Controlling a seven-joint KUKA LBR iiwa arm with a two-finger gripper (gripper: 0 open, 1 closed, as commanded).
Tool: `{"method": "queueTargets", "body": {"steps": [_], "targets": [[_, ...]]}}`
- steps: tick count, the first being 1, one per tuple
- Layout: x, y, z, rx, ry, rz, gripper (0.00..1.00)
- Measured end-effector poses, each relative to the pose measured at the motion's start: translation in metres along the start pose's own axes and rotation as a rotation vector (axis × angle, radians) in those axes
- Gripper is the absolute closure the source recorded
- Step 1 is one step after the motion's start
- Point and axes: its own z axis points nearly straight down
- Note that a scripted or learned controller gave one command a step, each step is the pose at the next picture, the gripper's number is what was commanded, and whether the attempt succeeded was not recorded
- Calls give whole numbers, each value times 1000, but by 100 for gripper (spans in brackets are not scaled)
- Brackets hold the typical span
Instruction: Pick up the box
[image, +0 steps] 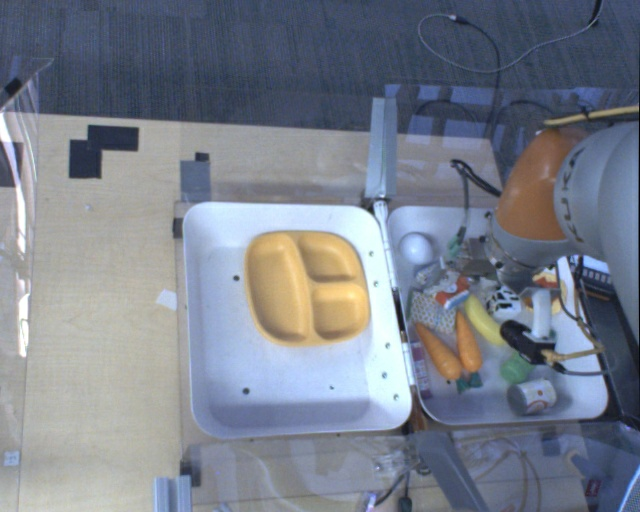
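1. Bench seen from above w/ two shallow white bins side by side. Left bin (215, 400) holds a yellow divided plate (305, 285). Right bin (590, 400) is crowded.
2. Arm (590, 190), grey w/ orange band, reaches in from the right and hangs over the far half of the right bin.
3. Gripper (482, 272) sits low among the clutter; whether it is spread or closed, I cannot tell, as the wrist covers it.
4. Box (440, 303): prob. the small printed pack in the right bin's left-middle, just beside two carrots (452, 348). ID is uncertain.
5. Step, as I judge it: approach/descent, no grasp shown. Next move calls for lining up over the pack, closing on it, then lifting straight up clear of its neighbours.
6. Nearby: white ball (415, 246) at far left, banana (484, 322), green item (514, 369), can (532, 396).
7. Hard to make out: pack's edges, and things under the arm at the bin's right.
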Motion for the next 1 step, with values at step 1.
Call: {"method": "queueTargets", "body": {"steps": [1], "targets": [[6,11,20,-6,0,-74,0]]}}
